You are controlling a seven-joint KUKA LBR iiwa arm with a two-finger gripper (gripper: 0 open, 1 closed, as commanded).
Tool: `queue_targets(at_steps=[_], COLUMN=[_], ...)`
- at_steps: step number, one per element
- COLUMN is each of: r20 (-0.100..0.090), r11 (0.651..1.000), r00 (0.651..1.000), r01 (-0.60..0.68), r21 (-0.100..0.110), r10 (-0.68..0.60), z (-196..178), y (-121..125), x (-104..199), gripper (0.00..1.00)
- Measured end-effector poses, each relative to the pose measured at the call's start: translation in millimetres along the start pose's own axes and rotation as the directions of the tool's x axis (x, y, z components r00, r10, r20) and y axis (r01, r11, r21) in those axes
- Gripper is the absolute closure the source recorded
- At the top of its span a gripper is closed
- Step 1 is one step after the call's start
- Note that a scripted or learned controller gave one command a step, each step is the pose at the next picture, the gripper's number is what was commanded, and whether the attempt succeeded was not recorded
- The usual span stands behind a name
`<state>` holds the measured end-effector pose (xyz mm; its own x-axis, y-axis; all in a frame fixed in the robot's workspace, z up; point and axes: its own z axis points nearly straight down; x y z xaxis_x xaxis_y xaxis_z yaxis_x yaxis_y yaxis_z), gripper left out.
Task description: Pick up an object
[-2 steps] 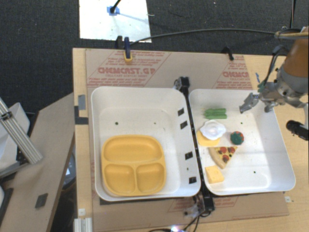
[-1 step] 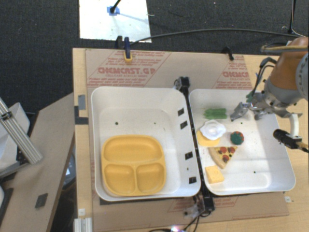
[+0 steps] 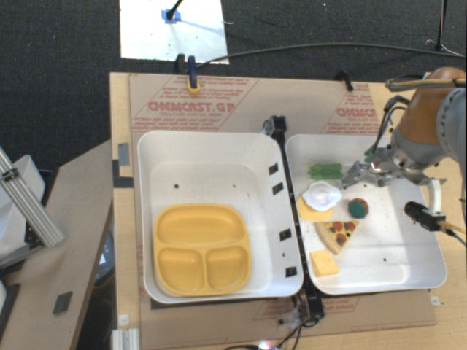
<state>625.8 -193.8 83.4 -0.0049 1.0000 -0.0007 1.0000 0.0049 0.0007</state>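
Bench sheet [image 3: 219, 100] printed "CHEMCAST GP"; gripper [image 3: 363, 173] over right bin [image 3: 408, 268], grip state unclear.

the arm [image 3: 438, 115] enters the frame from 3 o'clock, its grey body and orange band occupying the upper-right corner at roughly 2 o'clock from frame centre. the wrist angles down and toward 9 o'clock. the gripper [image 3: 359, 175] sits at the low end of the wrist, at about 3 o'clock from frame centre, its metal parts extending toward 9 o'clock. dark cables loop along the wrist on its 9 o'clock side.
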Motion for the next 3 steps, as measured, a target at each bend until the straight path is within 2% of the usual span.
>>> queue_targets(at_steps=[1,3], r20=[0.001,0.002], r11=[1.0,1.0], r00=[1.0,1.0], r01=[0.002,-0.001], r21=[-0.005,-0.007], r10=[-0.002,0.001], z=[-13,-139], y=[2,-5], x=[0,0], gripper=[1.0,1.0])
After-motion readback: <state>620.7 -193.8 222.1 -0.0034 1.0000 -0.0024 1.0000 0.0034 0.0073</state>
